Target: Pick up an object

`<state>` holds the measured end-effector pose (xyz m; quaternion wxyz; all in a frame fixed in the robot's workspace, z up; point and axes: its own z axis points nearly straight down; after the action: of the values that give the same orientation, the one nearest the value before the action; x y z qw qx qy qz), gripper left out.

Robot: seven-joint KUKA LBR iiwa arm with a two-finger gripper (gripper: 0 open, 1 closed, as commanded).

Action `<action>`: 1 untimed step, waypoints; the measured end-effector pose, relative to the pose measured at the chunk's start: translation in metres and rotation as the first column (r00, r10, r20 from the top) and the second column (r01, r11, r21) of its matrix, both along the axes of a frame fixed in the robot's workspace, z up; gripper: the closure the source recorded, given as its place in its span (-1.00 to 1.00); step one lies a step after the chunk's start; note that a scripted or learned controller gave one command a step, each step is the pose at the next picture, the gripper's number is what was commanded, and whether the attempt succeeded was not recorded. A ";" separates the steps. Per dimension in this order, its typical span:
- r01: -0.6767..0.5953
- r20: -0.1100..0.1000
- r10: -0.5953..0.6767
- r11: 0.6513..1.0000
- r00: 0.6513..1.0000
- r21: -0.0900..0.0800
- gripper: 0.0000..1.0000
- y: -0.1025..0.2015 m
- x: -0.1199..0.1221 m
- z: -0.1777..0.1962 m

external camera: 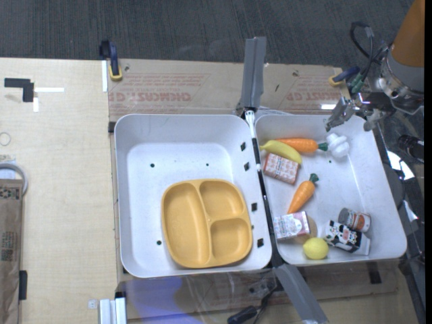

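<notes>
1. Two white bins sit side by side on the bench. The left bin (135, 181) has a yellow divided plate (206, 223) in its near half, sitting toward the edge shared with the other bin.
2. The right bin (378, 201) holds all the small stuff. Near its far edge there's a banana (281, 150) lying against a carrot (297, 144), and a small white object (337, 145) just past the carrot's green end.
3. Right under the banana is a pink-and-white snack packet (281, 168).
4. A second carrot (302, 194) lies at a slant around the middle of the bin, green top pointing to the far side.
5. Along the near edge: a small pink carton (291, 226), a lemon (315, 248) touching it, then a black-and-white cow-print carton (347, 237) with a small can (354, 219) just behind it.
6. The gripper (345, 110) hangs over the far right corner of the right bin, above the rim, near the white object. Can't tell how wide its fingers are; that area is a tangle of cables and metal. Nothing looks held.
7. The arm's orange band (410, 36) shows at the right.
</notes>
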<state>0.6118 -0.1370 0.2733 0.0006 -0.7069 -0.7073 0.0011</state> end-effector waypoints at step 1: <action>-0.159 -0.001 0.159 0.987 0.987 0.002 -1.00 0.035 -0.055 -0.116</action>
<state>0.5572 -0.1024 0.1574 0.0014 -0.6481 -0.7616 0.0010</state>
